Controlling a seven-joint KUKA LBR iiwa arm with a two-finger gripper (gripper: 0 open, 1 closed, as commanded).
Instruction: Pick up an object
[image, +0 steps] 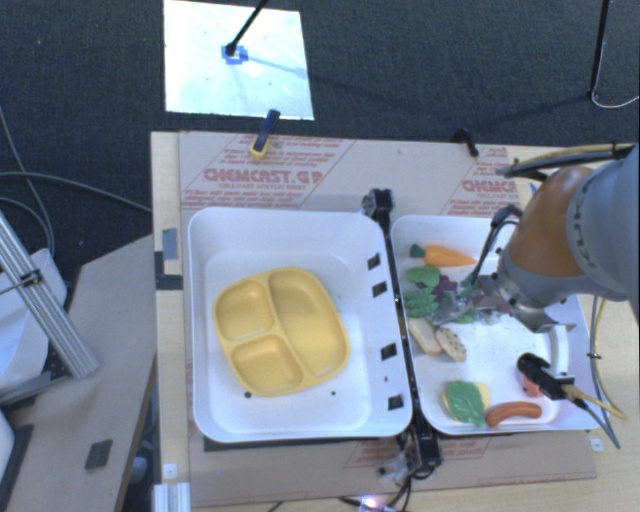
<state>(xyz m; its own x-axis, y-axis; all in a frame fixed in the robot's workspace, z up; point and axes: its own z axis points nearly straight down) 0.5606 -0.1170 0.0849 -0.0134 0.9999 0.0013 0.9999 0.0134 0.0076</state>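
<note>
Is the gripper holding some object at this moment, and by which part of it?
It cannot be told. The gripper is low in the right bin among the purple grapes and green pieces, but no item shows between its tips.

Two bins side by side on bench (330, 165). L bin (215, 240) holds tray (281, 329) at its centre. R bin (500, 350): carrot (447, 256) at 12, grapes (430, 290) just below, bread (437, 338) at 9, lettuce (464, 401) at 6, sausage (511, 411) just R of it. Arm (575, 235) enters from 3 o'clock.
</note>
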